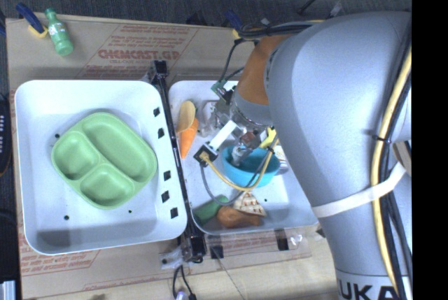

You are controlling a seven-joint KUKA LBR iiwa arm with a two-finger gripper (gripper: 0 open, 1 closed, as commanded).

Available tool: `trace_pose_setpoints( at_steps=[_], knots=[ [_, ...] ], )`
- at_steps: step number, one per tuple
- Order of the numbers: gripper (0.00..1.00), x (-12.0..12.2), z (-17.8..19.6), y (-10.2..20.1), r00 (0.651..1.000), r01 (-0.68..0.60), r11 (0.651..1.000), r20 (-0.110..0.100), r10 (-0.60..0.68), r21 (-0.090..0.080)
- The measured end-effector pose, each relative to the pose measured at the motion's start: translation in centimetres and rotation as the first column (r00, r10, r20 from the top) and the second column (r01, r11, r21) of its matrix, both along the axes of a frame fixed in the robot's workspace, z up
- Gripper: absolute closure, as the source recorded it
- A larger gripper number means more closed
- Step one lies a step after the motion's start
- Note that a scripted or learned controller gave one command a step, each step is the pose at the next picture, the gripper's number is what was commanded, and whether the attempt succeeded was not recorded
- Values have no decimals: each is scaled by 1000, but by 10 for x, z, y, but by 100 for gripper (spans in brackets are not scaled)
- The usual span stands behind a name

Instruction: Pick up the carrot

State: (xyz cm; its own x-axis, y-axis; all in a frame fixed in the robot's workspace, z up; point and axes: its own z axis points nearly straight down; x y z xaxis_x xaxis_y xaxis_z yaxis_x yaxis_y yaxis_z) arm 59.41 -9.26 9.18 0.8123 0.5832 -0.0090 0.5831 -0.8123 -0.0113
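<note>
Right white bin: orange tapered carrot by its left wall; finger state indiscernible.

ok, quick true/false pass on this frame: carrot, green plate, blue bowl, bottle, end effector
1. The carrot lies in the right bin. True.
2. The green plate holds the carrot. False: the plate sits in the left bin, nothing on it.
3. The end effector is above the blue bowl. True.
4. The green bottle stands inside the left bin. False: it lies on the cardboard behind that bin.
5. The carrot is between the fingers. False: it lies apart, by the bin's left wall.
</note>
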Motion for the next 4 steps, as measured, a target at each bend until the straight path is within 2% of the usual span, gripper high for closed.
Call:
trace_pose_setpoints(
  at_steps=[1,2,3,4],
  knots=[
    [100,-1,10,0,1000,-10,1000,-12,10,3],
    [100,-11,100,104,969,249,969,3,-249,-4],
    [100,-27,188,126,924,382,924,7,-382,-5],
    [100,-5,286,115,917,400,917,10,-400,-5]
  ],
)
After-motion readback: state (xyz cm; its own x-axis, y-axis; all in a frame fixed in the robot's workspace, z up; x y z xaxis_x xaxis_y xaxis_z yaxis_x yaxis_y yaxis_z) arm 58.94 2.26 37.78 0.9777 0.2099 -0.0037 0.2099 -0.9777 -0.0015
